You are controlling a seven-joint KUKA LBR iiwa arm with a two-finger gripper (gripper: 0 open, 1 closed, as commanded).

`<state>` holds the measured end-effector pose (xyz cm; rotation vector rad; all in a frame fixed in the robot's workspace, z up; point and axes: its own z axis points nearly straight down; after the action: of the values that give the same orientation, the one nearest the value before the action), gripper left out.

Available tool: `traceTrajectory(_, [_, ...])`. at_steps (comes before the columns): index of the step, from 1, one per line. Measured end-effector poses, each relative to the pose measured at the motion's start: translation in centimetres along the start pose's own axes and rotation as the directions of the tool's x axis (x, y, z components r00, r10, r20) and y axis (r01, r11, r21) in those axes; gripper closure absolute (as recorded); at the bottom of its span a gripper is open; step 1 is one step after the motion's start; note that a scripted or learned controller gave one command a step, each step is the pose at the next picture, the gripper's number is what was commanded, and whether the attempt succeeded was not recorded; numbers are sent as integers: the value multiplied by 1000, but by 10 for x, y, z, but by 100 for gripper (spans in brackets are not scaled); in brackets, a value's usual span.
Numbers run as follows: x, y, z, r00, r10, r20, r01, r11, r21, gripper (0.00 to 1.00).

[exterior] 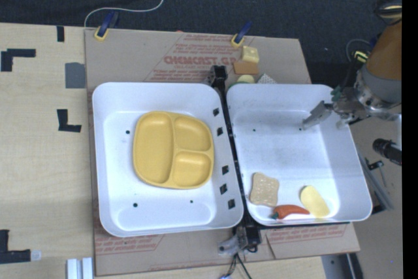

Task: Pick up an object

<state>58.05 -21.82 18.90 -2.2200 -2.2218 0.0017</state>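
gripper (318, 114), grip state unclear, hangs over right bin (287, 147), well apart from cracker (264, 189).

Hand (318, 115) over R bin (287, 140); cracker (264, 189), red (290, 211) & yellow (315, 200) bits near front edge.

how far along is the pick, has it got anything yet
Nothing looks picked yet. The bread slice, the yellow piece and the red-orange piece all lie on the floor of the right bin. The hand is over that bin's far right part, apart from them. Reaching down to one item, grasping and lifting all remain.
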Motion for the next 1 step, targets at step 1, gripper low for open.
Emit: traceTrajectory(1, [76, 81, 109, 1000, -8, 1, 8, 1000, -7, 0])
